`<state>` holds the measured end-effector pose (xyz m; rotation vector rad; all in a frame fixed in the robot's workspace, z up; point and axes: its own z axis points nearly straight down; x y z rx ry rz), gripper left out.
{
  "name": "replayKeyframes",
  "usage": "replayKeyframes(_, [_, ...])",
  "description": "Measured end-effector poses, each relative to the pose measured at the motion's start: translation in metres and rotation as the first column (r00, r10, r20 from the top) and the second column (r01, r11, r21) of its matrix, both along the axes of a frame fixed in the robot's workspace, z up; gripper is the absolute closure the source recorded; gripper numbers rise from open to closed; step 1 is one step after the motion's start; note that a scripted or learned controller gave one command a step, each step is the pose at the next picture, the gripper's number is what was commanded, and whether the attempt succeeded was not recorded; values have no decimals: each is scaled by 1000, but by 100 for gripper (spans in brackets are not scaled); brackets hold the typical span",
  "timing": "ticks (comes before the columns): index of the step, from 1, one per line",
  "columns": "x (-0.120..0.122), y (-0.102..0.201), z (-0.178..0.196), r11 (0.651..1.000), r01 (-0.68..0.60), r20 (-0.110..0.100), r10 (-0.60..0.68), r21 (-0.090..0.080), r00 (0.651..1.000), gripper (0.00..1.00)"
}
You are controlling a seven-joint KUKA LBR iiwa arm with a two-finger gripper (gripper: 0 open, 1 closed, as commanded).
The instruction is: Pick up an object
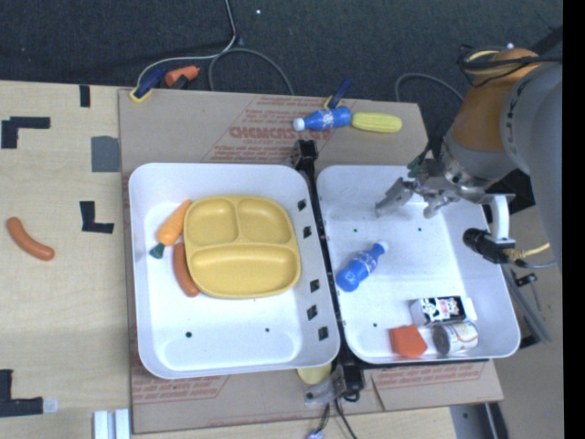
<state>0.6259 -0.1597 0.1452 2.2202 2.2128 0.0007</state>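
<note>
My claw (413, 200) hangs spread and empty over the right bin (475, 254), upper part. Best target imo: blue bottle (359, 267), lying tilted mid-bin w/ bare floor all round. I'd close across its narrow body. Avoid the small can (442, 310) & orange block (409, 340), crowded near the front wall.

Both white bins (164, 346) look like smooth, slightly glossy plastic; the yellow tray (242, 245) likewise (matt sheen); beneath them lies rough brown cardboard (256, 122).
</note>
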Motion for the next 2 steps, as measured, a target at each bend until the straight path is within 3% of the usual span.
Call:
replayKeyframes(1, [-30, 67, -47, 1000, -8, -13, 8, 8, 1000, 0])
replayKeyframes(2, [-60, -17, -33, 1000, 4, -8, -4, 0, 1000, 0])
